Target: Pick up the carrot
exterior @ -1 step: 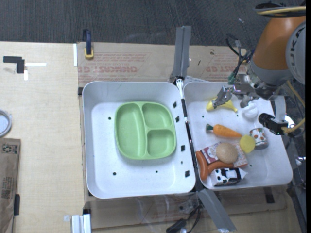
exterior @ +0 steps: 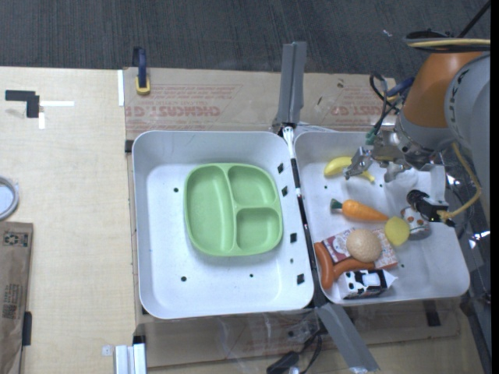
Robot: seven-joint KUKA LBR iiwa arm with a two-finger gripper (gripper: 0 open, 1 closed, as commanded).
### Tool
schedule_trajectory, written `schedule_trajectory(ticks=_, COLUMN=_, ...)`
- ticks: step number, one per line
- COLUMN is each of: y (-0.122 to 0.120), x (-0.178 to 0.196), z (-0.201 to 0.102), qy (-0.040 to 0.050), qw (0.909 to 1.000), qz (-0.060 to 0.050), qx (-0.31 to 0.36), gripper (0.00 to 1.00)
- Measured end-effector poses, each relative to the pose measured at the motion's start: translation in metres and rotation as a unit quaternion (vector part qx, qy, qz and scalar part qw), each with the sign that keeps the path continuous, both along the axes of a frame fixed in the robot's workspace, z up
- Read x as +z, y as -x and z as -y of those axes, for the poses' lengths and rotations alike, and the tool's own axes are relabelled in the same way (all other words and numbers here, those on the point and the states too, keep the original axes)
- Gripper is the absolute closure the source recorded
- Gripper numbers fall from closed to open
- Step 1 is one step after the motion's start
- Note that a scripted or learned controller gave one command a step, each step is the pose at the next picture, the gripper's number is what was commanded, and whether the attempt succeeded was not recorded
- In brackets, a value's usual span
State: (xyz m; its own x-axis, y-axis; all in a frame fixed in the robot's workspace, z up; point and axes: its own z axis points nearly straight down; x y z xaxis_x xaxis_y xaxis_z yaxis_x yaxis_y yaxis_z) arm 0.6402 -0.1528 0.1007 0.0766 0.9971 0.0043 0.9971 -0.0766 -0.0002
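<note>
The carrot [exterior: 365, 210] lay mid-floor in the right bin [exterior: 437, 287], tip toward its left wall; the gripper [exterior: 373, 160] hovered near the back wall by a banana [exterior: 341, 166], fingers narrowly parted, holding nothing.

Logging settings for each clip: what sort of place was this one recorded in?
Most likely a robotics lab bench, not a kitchen. Two white bins sit side by side, the left holding a green divided plate, the right toy food such as the carrot, with the gripper above.
</note>
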Motion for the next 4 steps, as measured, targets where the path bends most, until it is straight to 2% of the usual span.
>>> schedule_trajectory(ticks=1, y=0.057, x=-0.010, z=-0.021, qy=0.0021, qw=0.9991, qz=-0.002, qx=-0.042, gripper=0.00)
schedule_trajectory(ticks=2, y=0.102, x=-0.009, z=-0.028, qy=0.0021, qw=0.9954, qz=0.000, qx=0.096, gripper=0.00)
schedule_trajectory(ticks=3, y=0.101, x=0.000, z=-0.028, qy=0.0021, qw=0.9955, qz=0.000, qx=0.094, gripper=1.00)
schedule_trajectory(ticks=4, y=0.149, x=0.073, z=-0.019, qy=0.0020, qw=0.9960, qz=-0.001, qx=0.090, gripper=1.00)
